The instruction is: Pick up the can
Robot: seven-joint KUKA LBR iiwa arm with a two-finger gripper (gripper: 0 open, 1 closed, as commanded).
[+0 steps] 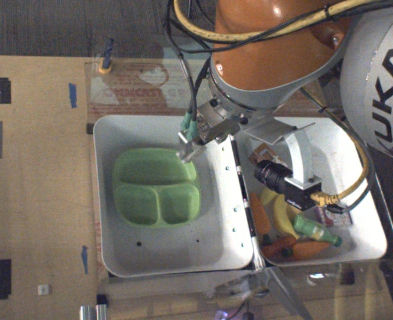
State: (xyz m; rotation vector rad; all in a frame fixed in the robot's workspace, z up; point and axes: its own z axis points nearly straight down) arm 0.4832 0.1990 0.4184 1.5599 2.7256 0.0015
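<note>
Tool (191, 151) hung over the left bin (109, 199) at the green divided plate (157, 187), grip state impossible to tell, can not identifiable among clutter in the right bin (366, 199).

One fixed camera looks down at a slant on the worktop (36, 179) — both white bins (109, 245) in frame — arm (276, 39) close beneath the lens

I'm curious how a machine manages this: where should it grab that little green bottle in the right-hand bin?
Probably across the middle of the green bottle, coming straight down from above. It lies on its side on the banana, so its narrow width is open from above, while the pile crowds it from below.
</note>
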